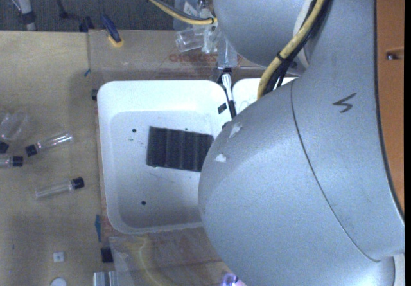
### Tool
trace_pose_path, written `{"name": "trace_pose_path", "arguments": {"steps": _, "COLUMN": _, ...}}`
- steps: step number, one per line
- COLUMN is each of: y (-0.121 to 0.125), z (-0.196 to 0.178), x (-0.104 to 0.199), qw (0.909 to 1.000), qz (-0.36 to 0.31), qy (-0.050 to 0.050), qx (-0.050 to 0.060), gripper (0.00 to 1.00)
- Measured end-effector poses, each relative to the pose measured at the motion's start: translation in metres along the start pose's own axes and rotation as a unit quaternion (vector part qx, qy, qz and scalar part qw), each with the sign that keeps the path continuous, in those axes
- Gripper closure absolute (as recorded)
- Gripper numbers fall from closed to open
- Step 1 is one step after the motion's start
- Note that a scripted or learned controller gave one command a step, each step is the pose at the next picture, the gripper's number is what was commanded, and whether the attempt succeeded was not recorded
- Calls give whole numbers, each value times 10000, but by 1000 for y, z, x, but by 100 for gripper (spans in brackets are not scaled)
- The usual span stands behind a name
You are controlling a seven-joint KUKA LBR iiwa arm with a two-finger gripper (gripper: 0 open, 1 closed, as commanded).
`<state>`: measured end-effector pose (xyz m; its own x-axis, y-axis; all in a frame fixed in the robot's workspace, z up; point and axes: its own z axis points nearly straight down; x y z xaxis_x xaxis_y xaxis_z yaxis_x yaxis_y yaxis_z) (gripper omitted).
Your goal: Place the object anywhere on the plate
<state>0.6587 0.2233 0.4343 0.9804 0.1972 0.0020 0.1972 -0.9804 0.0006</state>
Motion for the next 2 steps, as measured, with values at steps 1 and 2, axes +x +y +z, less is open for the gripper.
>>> {"name": "trace_pose_path", "arguments": {"steps": 1, "y": -20, "z": 0, "x": -91, "qw": 9999, "qz": -139, "qy": -9, "qx": -5, "gripper": 100}}
{"name": "trace_pose_path", "arguments": {"steps": 2, "y": -17, "z": 78, "x": -80, "qw": 9997, "qz": -233, "qy": -35, "qx": 1, "gripper": 100}}
